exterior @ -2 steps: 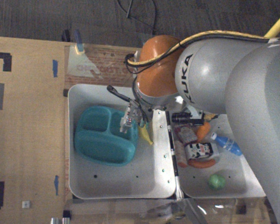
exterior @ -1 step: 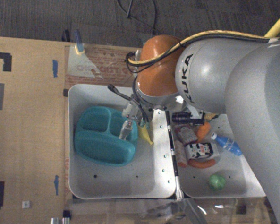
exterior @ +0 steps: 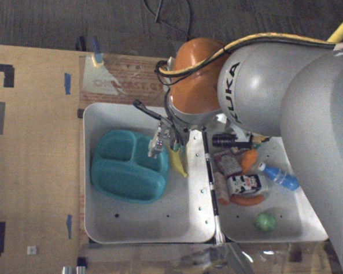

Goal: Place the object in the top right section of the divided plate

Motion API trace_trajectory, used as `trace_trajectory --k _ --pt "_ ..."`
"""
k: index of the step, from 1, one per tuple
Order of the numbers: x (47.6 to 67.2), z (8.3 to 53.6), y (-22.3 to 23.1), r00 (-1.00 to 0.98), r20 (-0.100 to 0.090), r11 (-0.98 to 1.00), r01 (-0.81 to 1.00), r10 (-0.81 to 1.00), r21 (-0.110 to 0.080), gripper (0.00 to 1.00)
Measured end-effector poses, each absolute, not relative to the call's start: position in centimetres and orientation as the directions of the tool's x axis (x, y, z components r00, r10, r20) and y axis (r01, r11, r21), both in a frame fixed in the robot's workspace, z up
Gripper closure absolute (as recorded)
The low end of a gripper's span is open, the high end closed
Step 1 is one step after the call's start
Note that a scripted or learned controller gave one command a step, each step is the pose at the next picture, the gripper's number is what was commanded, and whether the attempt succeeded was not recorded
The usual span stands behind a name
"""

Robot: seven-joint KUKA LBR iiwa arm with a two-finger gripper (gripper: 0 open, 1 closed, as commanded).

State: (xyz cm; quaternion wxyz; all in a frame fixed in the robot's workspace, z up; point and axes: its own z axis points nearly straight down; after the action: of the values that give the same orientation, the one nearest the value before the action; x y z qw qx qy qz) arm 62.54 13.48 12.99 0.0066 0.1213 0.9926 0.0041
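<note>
Pale plywood forms the bench (exterior: 31,154), marked with blue tape and black squares, and two shallow white bins stand on it side by side. At 9 o'clock sits the left bin (exterior: 154,222), holding a teal divided plate (exterior: 125,180) with one large compartment toward 6 o'clock and two small ones toward 12 o'clock. At 3 o'clock sits the right bin (exterior: 297,219), holding loose items, among them a green ball (exterior: 265,221) and a blue bottle (exterior: 279,177). The grey arm (exterior: 267,93) reaches in from 3 o'clock and its gripper (exterior: 164,143) hangs over the plate's 1 o'clock corner, above or just beside the top right section. Whether the gripper is parted or closed cannot be told from this view, and nothing is plainly clamped in it. The task's thing appears to be the yellow banana-shaped object (exterior: 180,163). It is at the plate's 3 o'clock side, between the plate rim and the bin's right wall, with its upper end close under the gripper. Whether it rests on the bin floor or hangs from the gripper cannot be told. Handling judgement: the object is probably light, smooth and curved, so it may roll or slip out of a pinch at its tapered ends. Take hold across the thick middle, with the jaws square to its long axis. Clearance is tight there, with the rim and the wall close on either side.
</note>
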Motion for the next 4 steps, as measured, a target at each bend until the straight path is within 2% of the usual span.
trace_trajectory --k 1,2,3,4 --pt "62.5 13.0 13.4 -0.970 -0.012 0.970 0.241 0.241 0.010 0.00" --pt "62.8 14.2 13.4 -0.969 -0.019 0.970 0.244 0.245 0.016 1.00" --pt "62.8 14.2 13.3 -0.969 -0.018 0.969 0.246 0.246 0.015 0.00" --pt "63.0 15.4 13.3 -0.968 -0.025 0.968 0.248 0.249 0.022 1.00"
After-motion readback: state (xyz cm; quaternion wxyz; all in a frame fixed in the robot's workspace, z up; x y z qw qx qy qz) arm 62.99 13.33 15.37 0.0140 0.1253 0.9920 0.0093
